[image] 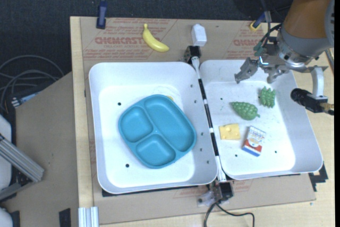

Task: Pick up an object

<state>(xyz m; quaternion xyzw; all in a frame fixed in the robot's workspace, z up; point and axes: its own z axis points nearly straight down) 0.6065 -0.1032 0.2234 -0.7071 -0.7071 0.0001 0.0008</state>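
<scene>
Nearest the camera in the right-hand white bin (pixel 297 159), well below the hand, lies a small red, white and blue carton (pixel 254 141), light and stiff, best pinched across its narrow sides. Just beside it sits a flat yellow cheese-like block (pixel 230 132), low and probably hard to get fingers under. Closer to the hand, a knobbly green plastic grape bunch (pixel 245 109) looks light and rigid but bumpy, so it may roll; a squeeze across its middle seems soundest. A small green leafy toy (pixel 267 97) lies almost directly beneath the hand (pixel 257 72), which hovers released, fingers spread, grasping nothing.
</scene>
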